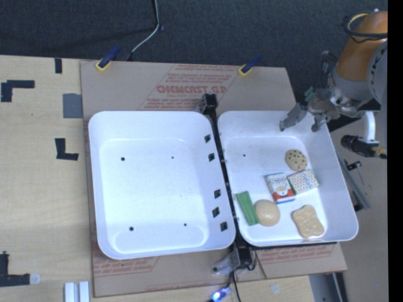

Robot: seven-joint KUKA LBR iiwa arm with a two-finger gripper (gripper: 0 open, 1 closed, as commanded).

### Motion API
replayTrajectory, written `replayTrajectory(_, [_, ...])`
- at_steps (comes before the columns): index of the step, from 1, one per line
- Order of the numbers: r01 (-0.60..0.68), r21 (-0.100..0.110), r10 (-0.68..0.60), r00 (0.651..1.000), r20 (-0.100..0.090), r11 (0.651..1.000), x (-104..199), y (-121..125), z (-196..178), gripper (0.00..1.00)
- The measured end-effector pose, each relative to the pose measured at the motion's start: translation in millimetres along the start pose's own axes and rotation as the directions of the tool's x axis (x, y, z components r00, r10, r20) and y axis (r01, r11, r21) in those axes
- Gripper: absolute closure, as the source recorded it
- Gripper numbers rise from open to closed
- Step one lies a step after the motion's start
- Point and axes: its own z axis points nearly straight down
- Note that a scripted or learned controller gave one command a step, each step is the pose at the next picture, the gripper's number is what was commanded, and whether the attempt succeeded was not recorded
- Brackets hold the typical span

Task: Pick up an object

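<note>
Right bin (pixel 334 162); fingers (pixel 303 119) spread, bare

Lighting even and fairly bright, diffuse from overhead; no hard shadows, only soft shading along the inner walls of the left bin (pixel 101 168) and right bin (pixel 337 187); white plastic near clipping, mild sheen, no sharp glare; dark floor past the bench's far edge underexposed and noisy; overall soft and low-res; small items in the right bin's near corner lack fine detail.
</note>
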Motion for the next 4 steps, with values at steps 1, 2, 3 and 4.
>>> replayTrajectory(1, [-0.001, -0.001, 0.001, 1.000, 0.000, 1.000, 0, 0, -25, 0.00])
replayTrajectory(2, [0.001, 0.004, -0.001, 1.000, 0.001, 1.000, 1, -2, 85, 0.00])
replayTrajectory(3, [0.001, 0.000, -0.001, 1.000, 0.001, 1.000, 0, 0, 75, 0.00])
replayTrajectory(4, [0.002, 0.000, -0.002, 1.000, 0.002, 1.000, 1, 0, 65, 1.00])
